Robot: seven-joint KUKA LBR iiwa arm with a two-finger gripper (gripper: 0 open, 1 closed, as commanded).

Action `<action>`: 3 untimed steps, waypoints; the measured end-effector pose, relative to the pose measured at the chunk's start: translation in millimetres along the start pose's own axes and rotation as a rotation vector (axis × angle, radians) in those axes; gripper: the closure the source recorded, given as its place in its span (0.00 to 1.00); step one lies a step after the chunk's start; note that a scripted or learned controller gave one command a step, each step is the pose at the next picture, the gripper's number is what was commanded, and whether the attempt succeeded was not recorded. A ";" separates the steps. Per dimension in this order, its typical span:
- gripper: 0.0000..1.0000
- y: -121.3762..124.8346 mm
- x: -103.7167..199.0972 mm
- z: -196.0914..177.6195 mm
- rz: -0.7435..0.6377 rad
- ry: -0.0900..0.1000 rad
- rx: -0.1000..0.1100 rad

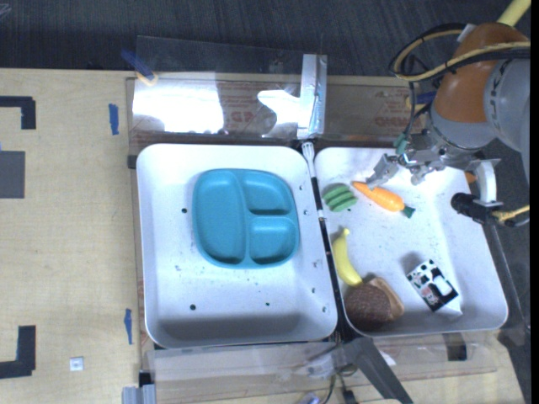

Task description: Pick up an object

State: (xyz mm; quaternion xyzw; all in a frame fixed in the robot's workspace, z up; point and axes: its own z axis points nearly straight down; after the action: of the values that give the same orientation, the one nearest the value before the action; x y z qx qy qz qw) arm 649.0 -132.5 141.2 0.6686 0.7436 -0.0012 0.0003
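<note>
My gripper point(401, 169) hangs over the back of the right bin point(480, 251), under the arm's orange band. Its fingers stand open with nothing between them. An orange carrot point(381, 197) with a green end lies just in front of and below the fingertips, apart from them. A green striped object point(338, 197) rests to the carrot's left by the bin's wall. Nearer the front lie a yellow banana point(344, 259), a brown rounded object point(370, 303) and a black-and-white box point(432, 284).
The left bin point(160, 251) holds a blue divided plate point(247, 217). A clear panel and a metal bracket point(312, 95) stand behind the bins. Yellow and black cables loop near the arm at the upper right.
</note>
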 end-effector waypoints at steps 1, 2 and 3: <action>0.00 13.4 -5.9 54.2 -0.140 0.001 -0.006; 0.00 11.1 -58.5 55.3 -0.239 0.017 0.009; 1.00 12.9 -61.9 44.0 -0.241 0.002 -0.002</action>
State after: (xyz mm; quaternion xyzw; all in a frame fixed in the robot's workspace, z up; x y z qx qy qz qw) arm 668.4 -192.8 97.4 0.5744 0.8186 -0.0002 0.0001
